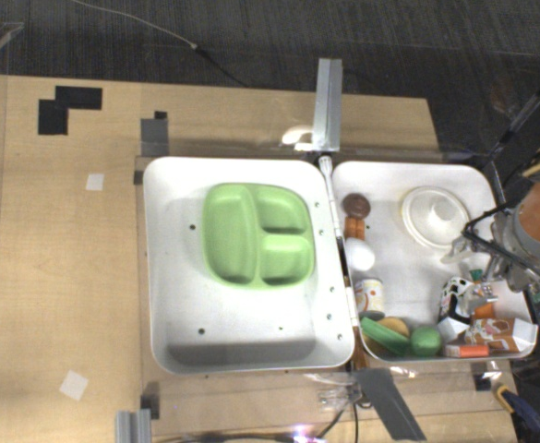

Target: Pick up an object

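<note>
1. The right-hand white bin (394, 178) holds a clutter of small objects: a brown round piece (356, 206), a white ball (360, 257), a small printed can (369, 294), a green vegetable-shaped toy (385, 333), a green ball (426, 341) and a black-and-white cow figure (453, 293).
2. A white bowl (434, 213) sits upside down toward that bin's far side.
3. The gripper (510, 270) hangs over the bin's right edge, beside the cow figure; I cannot tell how its jaws stand.
4. Left of this bin, the other white bin (173, 247) holds a green divided plate (257, 233).
5. Both bins rest on a pale wooden surface (57, 275).
</note>
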Controlling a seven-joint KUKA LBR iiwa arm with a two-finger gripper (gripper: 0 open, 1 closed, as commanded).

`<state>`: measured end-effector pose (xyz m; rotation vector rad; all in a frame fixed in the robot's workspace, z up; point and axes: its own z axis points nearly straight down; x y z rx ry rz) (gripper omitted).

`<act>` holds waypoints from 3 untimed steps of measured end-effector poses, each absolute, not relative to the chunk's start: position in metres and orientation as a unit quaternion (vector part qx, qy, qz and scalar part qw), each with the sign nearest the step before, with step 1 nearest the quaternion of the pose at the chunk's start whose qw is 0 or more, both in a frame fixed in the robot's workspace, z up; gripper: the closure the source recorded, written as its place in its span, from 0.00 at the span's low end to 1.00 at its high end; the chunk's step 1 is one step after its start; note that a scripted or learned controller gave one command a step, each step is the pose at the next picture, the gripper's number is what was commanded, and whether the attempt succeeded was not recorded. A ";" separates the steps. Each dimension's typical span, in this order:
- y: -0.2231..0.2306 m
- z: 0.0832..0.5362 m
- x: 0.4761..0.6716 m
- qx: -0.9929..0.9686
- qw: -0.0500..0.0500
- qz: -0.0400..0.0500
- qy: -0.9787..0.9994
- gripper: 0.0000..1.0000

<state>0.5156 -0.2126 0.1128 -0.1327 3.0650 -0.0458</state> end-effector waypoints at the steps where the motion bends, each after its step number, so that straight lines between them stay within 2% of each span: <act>1: -0.215 0.112 0.522 -0.018 0.027 -0.013 0.999 0.00; 2: -0.216 0.111 0.534 0.036 0.019 -0.010 0.999 0.00; 3: -0.215 0.110 0.568 0.073 0.016 -0.008 0.997 0.00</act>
